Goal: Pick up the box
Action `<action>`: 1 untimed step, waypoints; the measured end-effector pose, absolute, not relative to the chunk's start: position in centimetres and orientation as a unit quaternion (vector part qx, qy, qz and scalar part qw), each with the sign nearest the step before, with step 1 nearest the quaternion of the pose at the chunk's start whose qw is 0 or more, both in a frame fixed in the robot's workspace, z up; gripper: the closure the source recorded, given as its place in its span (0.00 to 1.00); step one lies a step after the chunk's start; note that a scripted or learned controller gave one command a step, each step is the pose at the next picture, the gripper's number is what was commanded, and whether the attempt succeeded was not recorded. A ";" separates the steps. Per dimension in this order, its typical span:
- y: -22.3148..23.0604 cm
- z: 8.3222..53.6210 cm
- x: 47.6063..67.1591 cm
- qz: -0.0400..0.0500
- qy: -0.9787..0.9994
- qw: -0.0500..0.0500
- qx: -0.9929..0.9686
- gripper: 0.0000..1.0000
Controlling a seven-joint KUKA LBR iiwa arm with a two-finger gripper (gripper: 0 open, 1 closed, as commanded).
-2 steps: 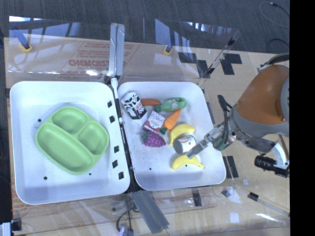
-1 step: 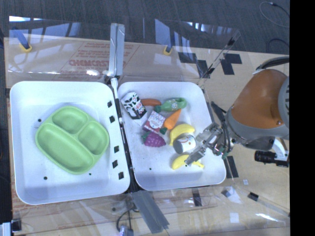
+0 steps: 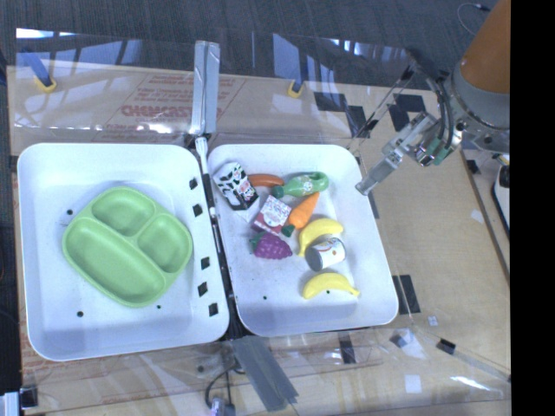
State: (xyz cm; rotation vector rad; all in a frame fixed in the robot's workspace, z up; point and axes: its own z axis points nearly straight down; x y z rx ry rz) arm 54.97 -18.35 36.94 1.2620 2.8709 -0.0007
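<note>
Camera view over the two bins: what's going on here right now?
The arm's gripper hangs at the upper right rim of the right bin, touching none of the items. The box lies among toy food there, beside a carrot and grapes. The left bin holds a green divided plate. No pickup has begun.

1. One fixed camera looks down on the bench (image 3: 434, 258) from above, at a slant.
2. It stands far enough back to take in both white bins whole: the left bin (image 3: 35, 232) and the right bin (image 3: 373, 276).
3. The arm (image 3: 486, 50) enters from the frame's upper right.
</note>
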 end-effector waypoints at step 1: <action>-21.1 26.5 48.4 -0.001 0.919 -0.001 0.394 0.00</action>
